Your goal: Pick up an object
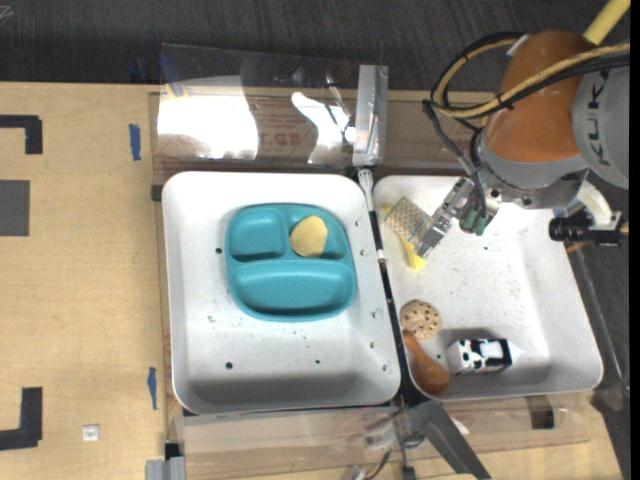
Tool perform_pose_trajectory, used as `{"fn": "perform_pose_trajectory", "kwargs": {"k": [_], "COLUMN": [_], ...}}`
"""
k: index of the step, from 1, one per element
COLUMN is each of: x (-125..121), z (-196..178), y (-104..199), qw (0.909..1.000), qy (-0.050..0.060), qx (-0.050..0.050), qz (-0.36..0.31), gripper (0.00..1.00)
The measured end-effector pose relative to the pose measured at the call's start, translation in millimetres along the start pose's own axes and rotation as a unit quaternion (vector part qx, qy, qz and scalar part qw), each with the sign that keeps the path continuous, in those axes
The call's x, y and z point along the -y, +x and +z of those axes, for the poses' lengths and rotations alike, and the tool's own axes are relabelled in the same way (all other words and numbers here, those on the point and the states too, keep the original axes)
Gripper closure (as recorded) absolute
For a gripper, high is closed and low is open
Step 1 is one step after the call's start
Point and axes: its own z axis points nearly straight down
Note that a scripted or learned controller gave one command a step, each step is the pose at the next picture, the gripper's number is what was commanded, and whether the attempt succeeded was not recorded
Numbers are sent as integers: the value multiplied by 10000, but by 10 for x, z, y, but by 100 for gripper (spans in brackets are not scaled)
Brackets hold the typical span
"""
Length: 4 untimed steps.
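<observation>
Divided plate (290, 290) in left bin (190, 298) — cookie (421, 317) in right bin (560, 318)

Two bins (190, 268), one teal tray (290, 283)

arm (540, 118) angled down-left, gripper (432, 236) lowered

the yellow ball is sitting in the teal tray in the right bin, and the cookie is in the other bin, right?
Not quite: the camera view shows the teal tray with the yellow ball in the left bin, not the right one. The cookie is indeed in the other bin, the right bin.
</observation>
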Motion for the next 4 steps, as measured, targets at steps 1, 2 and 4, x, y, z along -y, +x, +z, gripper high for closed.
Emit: {"fn": "perform_pose_trajectory", "kwargs": {"k": [1,2,4], "x": [-23,-40,-483], "z": [-111,-217,15], "y": [-3,-9,-307], "qw": [10000,10000,9696], "qy": [-24,-44,2], "qx": [20,39,5], "qz": [-9,-10,2447], "gripper": [100,100,100]}}
